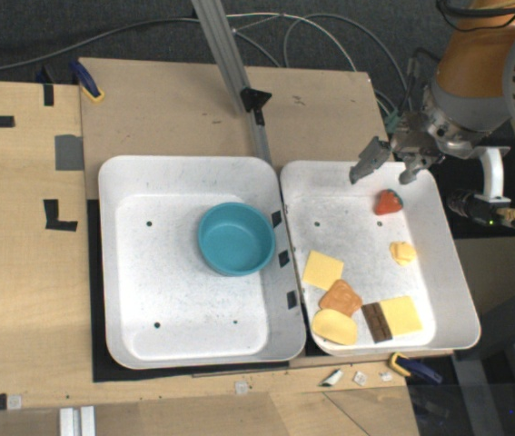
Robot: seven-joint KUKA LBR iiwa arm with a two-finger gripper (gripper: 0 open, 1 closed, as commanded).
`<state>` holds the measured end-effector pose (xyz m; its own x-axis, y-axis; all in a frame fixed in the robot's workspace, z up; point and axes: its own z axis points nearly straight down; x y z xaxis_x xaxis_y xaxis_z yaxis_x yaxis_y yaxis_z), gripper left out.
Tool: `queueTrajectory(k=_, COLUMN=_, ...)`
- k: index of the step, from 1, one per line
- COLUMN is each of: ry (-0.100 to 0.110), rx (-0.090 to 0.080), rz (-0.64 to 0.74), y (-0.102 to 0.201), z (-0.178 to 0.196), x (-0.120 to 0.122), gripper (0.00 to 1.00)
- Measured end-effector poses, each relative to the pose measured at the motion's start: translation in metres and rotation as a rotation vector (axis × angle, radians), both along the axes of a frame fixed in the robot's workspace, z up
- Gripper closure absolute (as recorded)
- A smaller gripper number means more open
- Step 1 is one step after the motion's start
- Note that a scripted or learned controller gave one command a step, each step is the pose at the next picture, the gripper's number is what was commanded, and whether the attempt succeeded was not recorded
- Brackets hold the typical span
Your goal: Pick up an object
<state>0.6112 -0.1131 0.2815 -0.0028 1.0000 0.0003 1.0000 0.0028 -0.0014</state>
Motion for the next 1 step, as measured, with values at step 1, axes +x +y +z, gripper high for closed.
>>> queueTrajectory(k=1, ry=0.0, rx=0.0, rz=0.0, y=0.0, z=0.0, x=0.0, gripper=0.0)
